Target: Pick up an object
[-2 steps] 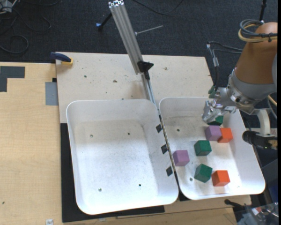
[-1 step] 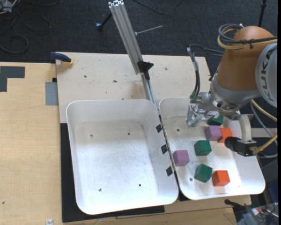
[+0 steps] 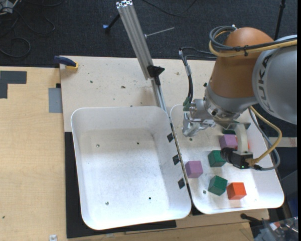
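- We look down at a slant on a pale wooden bench (image 3: 25, 149) that carries two shallow white plastic bins side by side.
- The left white bin (image 3: 85, 134) is the larger in our view, and its floor shows small dark specks.
- The right white bin (image 3: 271, 197) holds five small cubes, all lying in its nearer half.
- A light purple cube (image 3: 193, 168) sits close to the divide between the bins.
- A dark green cube (image 3: 217, 185) lies to the right of it and a little nearer to us.
- An orange-red cube (image 3: 236, 190) rests just beside that green cube, on its right.
- A second dark green cube (image 3: 216, 158) lies farther back, and a second purple cube (image 3: 229, 141) sits just beyond it, to the right.
- The grey arm with its orange band (image 3: 236, 69) reaches in from the right, above the far half of the right bin.
- Its metal two-finger gripper (image 3: 190, 128) hangs over the far left part of that bin, apart from all the cubes.
- We cannot tell how the gripper is set, and we see no cube in it.
- A slanted silver metal rail (image 3: 138, 41) rises from between the bins toward the far side.
- A small blue and yellow clamp (image 3: 66, 62) lies at the far left corner of the board.
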{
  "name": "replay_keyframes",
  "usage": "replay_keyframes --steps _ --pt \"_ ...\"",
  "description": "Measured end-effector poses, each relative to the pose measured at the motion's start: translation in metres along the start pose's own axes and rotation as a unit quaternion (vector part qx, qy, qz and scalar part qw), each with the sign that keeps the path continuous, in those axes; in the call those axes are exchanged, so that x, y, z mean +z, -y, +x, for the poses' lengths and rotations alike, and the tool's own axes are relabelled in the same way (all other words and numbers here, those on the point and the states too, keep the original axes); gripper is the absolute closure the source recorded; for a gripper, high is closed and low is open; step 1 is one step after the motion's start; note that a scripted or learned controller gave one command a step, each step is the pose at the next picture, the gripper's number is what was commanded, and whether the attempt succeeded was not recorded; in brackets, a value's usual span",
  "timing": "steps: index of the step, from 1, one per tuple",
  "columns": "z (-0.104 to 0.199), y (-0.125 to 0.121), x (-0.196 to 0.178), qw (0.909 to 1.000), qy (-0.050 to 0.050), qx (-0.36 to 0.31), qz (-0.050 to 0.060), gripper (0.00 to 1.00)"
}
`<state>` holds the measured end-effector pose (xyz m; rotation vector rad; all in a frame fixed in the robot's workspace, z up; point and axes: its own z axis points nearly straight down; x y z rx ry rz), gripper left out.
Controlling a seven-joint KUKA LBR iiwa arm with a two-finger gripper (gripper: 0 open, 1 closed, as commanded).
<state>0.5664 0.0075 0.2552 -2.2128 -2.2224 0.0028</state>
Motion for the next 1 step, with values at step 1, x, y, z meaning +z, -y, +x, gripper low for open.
replay_keyframes --steps 1 --pt "0.0453 0.0093 0.0186 1.0000 0.001 0.000 0.001 1.00"
